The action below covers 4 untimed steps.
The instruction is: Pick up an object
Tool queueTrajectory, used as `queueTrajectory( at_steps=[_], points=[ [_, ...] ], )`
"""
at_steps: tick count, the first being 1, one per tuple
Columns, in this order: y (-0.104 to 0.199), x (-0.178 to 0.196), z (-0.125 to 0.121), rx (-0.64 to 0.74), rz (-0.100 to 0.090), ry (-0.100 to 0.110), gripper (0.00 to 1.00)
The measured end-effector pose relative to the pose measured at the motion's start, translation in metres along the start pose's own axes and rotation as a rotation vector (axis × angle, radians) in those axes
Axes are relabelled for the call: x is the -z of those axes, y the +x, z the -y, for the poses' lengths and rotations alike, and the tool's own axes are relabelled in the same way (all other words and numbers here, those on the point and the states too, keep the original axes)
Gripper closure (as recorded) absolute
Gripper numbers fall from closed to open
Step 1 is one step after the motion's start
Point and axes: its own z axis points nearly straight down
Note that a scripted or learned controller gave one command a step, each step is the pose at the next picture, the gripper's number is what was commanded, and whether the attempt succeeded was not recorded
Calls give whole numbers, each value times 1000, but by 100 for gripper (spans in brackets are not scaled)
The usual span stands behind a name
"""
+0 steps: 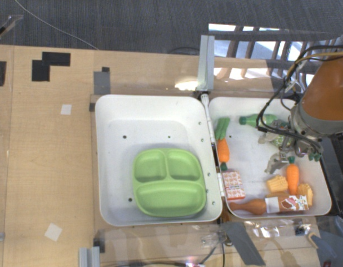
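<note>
My gripper (280, 159) hangs low in the right bin (246, 149), at its right-centre. Just beside it on the right lies a small orange carrot (293, 177), and a yellow wedge (277, 183) sits right below it. A green bottle (252, 120) lies at the bin's back, partly behind the arm's cables. A longer carrot with a green top (222, 146) rests along the bin's left wall. A red-and-white packet (233, 185) lies below that carrot. I see nothing held in the gripper.
Along the right bin's front edge lie a brown bottle (253, 206), a small carton (294, 203) and a yellow piece (305, 192). The left bin (121, 121) holds a green divided plate (170, 182). A metal post (205, 65) stands behind the wall between the bins.
</note>
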Motion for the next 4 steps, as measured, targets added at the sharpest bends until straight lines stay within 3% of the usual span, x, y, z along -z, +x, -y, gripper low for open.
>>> queueTrajectory(
  at_steps=[1,2,3,4],
  points=[
    [-72,-69,-48,-137,19,0,0],
    [-17,-69,-21,-152,16,1,0],
    [-67,-31,26,-121,19,3,0],
    [-2,-70,59,-85,17,4,0]
  ],
)
